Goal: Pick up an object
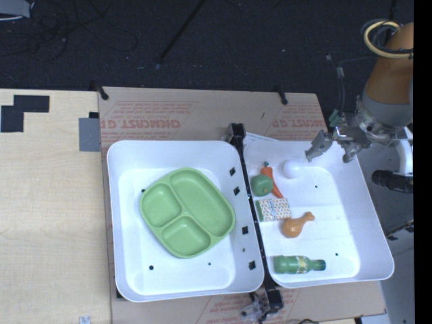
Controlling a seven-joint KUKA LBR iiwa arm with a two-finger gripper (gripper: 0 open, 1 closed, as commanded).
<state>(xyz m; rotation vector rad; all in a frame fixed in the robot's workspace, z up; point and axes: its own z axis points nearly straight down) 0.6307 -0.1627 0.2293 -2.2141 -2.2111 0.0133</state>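
Observation:
My gripper [331, 153] hangs over the far right rim of the right bin [358, 201], open, with nothing between its fingers. A white ball [291, 169] lies just left of it in the bin's far part. Further left are a green round object [260, 185] and an orange carrot-like piece [273, 181], touching each other. Below them lie a small patterned box [273, 209] and an orange gourd-shaped toy [297, 225]. A green bottle [299, 264] lies on its side near the front wall.
The left bin [128, 181] holds a green divided plate [187, 211]. A black divider [246, 211] runs between the two bins. Cardboard [169, 117] lies under both, and a wooden bench top [47, 208] extends to the left.

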